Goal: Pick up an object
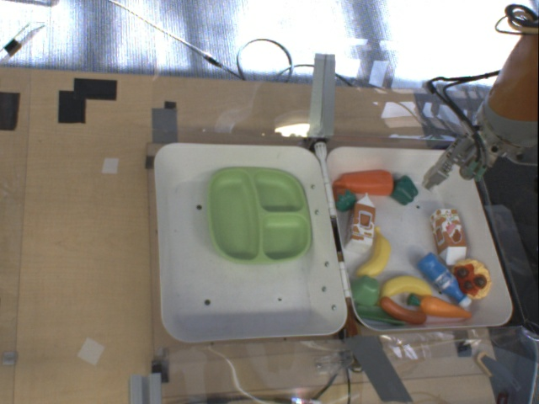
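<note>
Orange toy carrot [445, 307] and red sausage [402, 311] crowd the right white bin's [497, 251] front edge. Hand [440, 175] hovers at its back, grip state unclear, holding nothing. Target the isolated green block [405, 189] nearby; descend straight.

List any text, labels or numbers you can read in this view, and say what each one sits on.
No text here can be read.
Small milk carton in the right bin: brown and white print, too blurred to read.
Second carton near the bin's right side: patterned print, too small to read.
Blue bottle: pale patch that may be a label, no legible characters.
Green divided plate in the left bin: no markings visible.
Black squares on the bench: plain shapes, no lettering.
</note>
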Tool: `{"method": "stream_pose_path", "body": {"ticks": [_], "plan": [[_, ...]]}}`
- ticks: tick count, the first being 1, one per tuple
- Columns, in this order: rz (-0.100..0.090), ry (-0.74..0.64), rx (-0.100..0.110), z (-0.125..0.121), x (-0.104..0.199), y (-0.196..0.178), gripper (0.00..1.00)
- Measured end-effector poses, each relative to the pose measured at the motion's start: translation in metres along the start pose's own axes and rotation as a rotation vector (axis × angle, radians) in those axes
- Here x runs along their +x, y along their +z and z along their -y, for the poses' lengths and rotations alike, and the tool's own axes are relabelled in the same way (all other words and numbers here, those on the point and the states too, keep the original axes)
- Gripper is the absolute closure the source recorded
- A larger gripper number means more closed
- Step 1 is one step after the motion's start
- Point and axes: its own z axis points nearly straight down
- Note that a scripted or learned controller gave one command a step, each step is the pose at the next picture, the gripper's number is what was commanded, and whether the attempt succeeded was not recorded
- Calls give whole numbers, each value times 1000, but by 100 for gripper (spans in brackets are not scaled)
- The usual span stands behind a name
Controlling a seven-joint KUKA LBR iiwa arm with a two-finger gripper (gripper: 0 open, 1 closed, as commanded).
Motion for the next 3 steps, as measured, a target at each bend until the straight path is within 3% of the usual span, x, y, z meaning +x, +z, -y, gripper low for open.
{"method": "stream_pose_path", "body": {"ticks": [1, 2, 3], "plan": [[-7, 2, 5, 2, 1, 4, 0], [-2, 147, 2, 55, 27, 94, 0], [-2, 326, 3, 81, 83, 115, 0]]}}
